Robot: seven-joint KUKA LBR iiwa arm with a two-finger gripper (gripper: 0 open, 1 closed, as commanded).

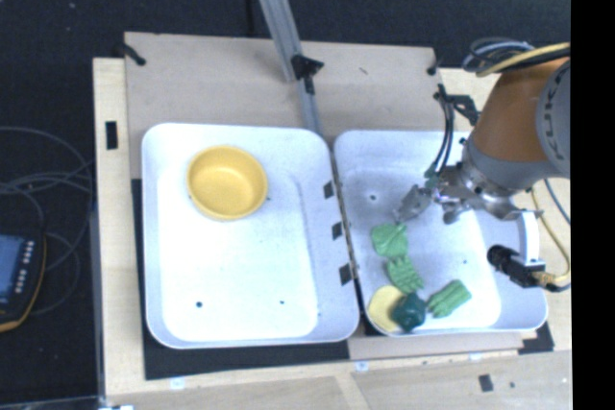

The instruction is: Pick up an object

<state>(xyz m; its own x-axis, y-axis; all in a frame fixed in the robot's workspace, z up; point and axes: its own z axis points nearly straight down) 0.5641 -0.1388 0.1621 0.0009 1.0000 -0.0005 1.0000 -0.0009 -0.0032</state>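
Observation:
The right bin [365,158] holds a cluster of small things near its front. A pale green crumpled piece [389,238] lies just below my gripper [430,205]. In front of that piece sit a ridged green piece [404,275], a green cylinder [448,299], a dark teal lump [410,311] and a small yellow piece [383,305]. The gripper hovers over the middle of the right bin, up and to the right of the pale green piece. Its fingers are spread open with nothing between them.
A yellow bowl [227,182] sits at the back of the left bin [240,302]. A grey metal strut [274,0] slants down from the top to the divide between the bins. The arm's orange band [514,125] hangs over the right bin's far right corner.

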